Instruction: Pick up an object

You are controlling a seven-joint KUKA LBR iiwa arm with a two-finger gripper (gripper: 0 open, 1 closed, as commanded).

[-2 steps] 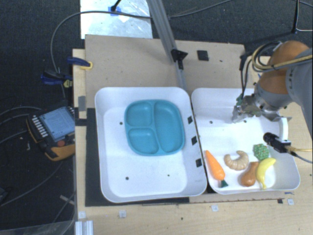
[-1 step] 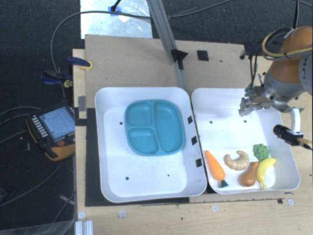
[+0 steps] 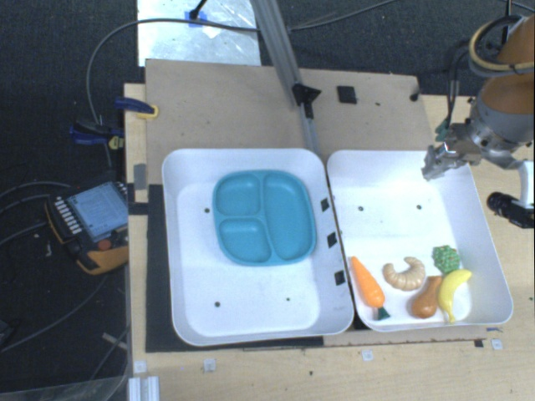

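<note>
Toy food lies at the front of the right bin (image 3: pixel 393 190): an orange carrot (image 3: pixel 366 282), a tan croissant (image 3: pixel 405 274), a brown drumstick (image 3: pixel 425 297), a yellow banana (image 3: pixel 455 292) and green broccoli (image 3: pixel 445 257). My gripper (image 3: pixel 435 164) hangs over the bin's far right corner, well behind the food. Nothing shows between its fingers.
A blue divided plate (image 3: pixel 264 217) sits in the left bin (image 3: pixel 192 307). A slanted grey pole (image 3: pixel 277 36) crosses the back of the bench. Clamps and a handheld device (image 3: pixel 92 220) lie off the bench to the left.
</note>
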